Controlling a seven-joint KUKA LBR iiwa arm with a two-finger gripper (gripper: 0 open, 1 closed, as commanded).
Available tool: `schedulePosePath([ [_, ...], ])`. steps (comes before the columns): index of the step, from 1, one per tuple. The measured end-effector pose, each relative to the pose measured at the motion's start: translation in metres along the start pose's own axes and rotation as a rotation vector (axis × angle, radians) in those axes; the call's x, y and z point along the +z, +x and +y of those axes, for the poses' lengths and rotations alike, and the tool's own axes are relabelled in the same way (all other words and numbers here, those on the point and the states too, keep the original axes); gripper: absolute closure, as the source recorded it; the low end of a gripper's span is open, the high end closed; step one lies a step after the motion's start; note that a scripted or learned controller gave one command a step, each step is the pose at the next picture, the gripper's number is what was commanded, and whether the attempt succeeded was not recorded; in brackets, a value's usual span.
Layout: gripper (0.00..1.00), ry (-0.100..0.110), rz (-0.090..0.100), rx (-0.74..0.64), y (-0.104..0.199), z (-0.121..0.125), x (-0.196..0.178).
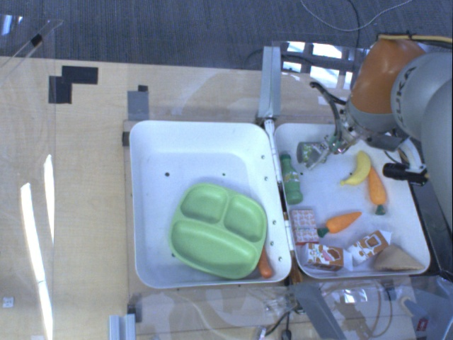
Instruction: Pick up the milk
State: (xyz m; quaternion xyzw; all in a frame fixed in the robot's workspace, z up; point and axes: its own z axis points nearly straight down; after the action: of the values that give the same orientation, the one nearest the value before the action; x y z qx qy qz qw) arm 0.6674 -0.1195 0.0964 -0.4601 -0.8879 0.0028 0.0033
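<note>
Two milk cartons [327, 255] [370, 246] lie along the right bin's [410, 204] near rim, hemmed by a carrot [341, 222] and wedge [398, 260]. At the far end, the gripper [338, 142] pinches a small packet [310, 152].

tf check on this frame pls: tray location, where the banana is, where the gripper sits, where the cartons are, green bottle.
1. The green tray lies in the left bin. True.
2. The banana lies in the left bin. False: it lies in the right bin, next to a carrot.
3. The gripper is over the far end of the right bin. True.
4. The two milk cartons sit at the far edge of the right bin. False: they lie along its near edge.
5. The green bottle lies by the right bin's left wall. True.
</note>
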Motion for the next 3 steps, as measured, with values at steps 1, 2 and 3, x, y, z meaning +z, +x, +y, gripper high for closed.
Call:
schedulePosePath([
  [1, 1.0, -0.019, -0.011, 0.054, 0.053, 0.033, -0.09],
  [2, 0.0, -0.018, -0.011, 0.054, 0.053, 0.033, -0.09],
  [3, 0.0, -0.017, -0.009, 0.078, 0.092, 0.068, -0.089],
])
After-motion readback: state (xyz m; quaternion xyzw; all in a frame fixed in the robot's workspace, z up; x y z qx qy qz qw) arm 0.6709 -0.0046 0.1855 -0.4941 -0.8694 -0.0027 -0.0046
